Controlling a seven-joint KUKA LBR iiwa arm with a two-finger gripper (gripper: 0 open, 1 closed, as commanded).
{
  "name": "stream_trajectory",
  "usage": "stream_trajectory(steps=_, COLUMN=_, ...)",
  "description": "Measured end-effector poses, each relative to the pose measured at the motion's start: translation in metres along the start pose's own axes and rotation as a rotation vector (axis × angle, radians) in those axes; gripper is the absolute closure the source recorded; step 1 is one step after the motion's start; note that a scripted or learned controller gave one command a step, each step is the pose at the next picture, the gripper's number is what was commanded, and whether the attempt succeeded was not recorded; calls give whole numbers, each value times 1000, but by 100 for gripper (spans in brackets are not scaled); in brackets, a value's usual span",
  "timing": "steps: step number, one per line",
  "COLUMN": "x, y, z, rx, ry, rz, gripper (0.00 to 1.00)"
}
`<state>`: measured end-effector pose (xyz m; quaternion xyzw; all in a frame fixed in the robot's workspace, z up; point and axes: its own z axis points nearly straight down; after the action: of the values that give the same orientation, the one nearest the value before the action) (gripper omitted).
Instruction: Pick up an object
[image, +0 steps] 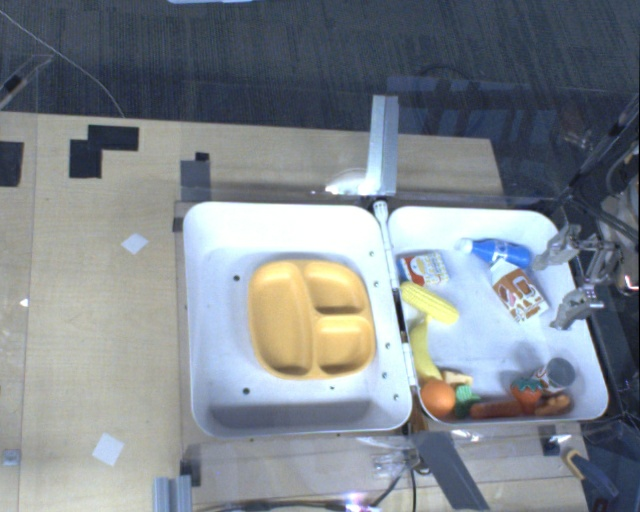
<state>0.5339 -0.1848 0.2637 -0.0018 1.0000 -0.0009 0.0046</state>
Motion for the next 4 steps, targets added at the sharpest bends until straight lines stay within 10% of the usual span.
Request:
stream_trajectory(steps=1, x=-50, y=-21, z=134, rx=2, ry=-7, rz=147, gripper=0)
stream_trajectory(steps=2, x=-86, y=-16, z=160, rx=1, ry=-2, rz=406, gripper=0)
stream_trajectory(steps=3, x=-103, y=-16, z=176, rx=7, ry=41, rz=265, gripper=0)
stream_trajectory(steps=4, x=-97, y=27, z=151, rx=5, ry=23, rz=718, gripper=0)
